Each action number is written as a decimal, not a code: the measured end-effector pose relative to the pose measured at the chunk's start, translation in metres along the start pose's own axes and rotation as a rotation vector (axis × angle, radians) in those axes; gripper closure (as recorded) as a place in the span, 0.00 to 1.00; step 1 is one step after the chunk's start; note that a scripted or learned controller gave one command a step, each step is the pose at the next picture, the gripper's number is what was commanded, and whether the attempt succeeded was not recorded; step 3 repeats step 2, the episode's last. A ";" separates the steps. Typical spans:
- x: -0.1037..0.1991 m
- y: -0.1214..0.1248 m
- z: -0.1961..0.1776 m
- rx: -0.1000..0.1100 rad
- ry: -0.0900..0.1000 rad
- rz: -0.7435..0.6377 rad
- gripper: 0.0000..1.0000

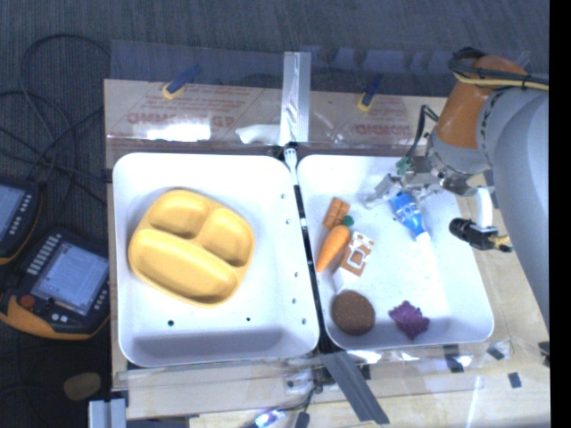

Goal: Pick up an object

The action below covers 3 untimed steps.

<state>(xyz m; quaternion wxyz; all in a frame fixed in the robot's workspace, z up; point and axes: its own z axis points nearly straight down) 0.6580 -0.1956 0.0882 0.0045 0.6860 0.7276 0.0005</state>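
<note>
Bins sit side by side on the bench, and nothing has been lifted out of them so far. The left bin point(134, 328) holds one big yellow bread toy point(190, 244), which lies flat near its middle. In the right bin point(464, 315), at about nine o'clock from the middle, an orange carrot point(331, 246) leans along the wall, with a small orange block point(335, 210) just above it and a small orange and white box point(359, 251) touching its right side. At about seven o'clock sits a round brown cookie point(353, 311). At about five o'clock lies a purple toy point(409, 318), well apart from the rest. At about one o'clock lies a blue and white tube point(410, 216), with its tip pointing down toward five o'clock. The gripper point(409, 185) hangs right over the top end of this tube, at the end of the grey arm point(522, 159) that comes in from three o'clock. Whether the claw is released or clenched cannot be told, for its tips blur into the tube. The tube looks to be lying on the bin floor, so the pick seems not done yet. Closing on it and lifting it clear are likely what is left.
</note>
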 end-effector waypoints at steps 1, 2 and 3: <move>-0.001 0.001 -0.011 -0.001 -0.007 -0.002 1.00; 0.016 0.002 -0.097 0.008 0.003 0.094 1.00; 0.016 0.002 -0.097 0.008 0.003 0.094 1.00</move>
